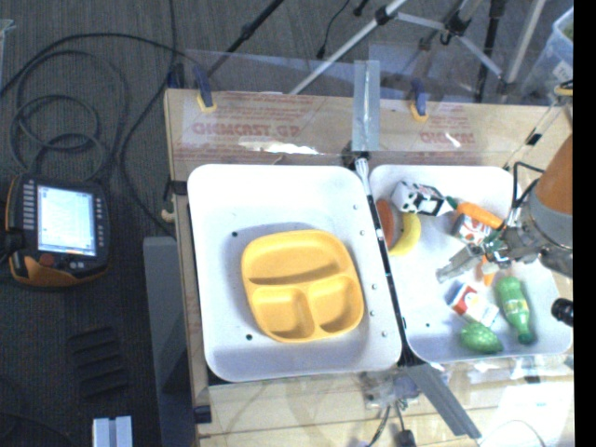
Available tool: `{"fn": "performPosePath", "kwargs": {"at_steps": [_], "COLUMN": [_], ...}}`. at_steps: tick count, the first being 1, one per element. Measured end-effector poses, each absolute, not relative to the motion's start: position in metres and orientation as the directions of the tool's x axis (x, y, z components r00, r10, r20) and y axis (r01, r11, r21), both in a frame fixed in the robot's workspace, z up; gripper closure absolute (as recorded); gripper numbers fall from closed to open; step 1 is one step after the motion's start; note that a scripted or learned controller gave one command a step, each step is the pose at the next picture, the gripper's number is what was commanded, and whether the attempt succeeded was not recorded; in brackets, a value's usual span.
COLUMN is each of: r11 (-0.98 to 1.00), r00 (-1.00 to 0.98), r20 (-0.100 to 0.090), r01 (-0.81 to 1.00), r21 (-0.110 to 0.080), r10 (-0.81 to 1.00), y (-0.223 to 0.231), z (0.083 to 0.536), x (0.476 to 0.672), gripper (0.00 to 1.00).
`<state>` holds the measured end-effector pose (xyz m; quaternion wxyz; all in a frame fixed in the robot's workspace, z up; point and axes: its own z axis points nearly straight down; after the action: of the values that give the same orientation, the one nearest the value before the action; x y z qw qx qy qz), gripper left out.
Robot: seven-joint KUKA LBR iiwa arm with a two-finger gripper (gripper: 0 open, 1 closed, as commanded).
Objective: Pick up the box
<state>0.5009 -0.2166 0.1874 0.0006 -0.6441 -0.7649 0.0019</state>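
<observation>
Progress: early, box not yet lifted. Small red-and-white carton box [465, 298] lies flat on floor of right shallow white bin [424, 338], just beside green plastic bottle [514, 309] and above green round toy [479, 339]. Grey metal two-finger hand [458, 265] hovers just above box, low over bin; fingers look spread, nothing between them (blurred, hard to be sure). Left: descend, pinch, raise. Box looks tilted, partly white face up. Yellow divided plastic tray [302, 283] sits in left bin.

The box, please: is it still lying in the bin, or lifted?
Lying in the right bin. The box rests on the floor beside the green bottle, below the gripper.
</observation>
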Motion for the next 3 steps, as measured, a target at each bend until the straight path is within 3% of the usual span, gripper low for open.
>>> {"fn": "performPosePath", "kwargs": {"at_steps": [1, 2, 3], "r11": [0.33, 0.33, 0.053], "r00": [-0.33, -0.33, -0.053], "r20": [-0.007, -0.009, 0.0], "r01": [0.944, 0.944, 0.999], "r21": [0.006, 0.008, -0.004], "r10": [0.944, 0.944, 0.999], "y": [-0.219, -0.219, -0.18], "z": [0.092, 0.101, 0.148], "x": [0.504, 0.505, 0.542], "gripper": [0.0, 1.0, 1.0]}}
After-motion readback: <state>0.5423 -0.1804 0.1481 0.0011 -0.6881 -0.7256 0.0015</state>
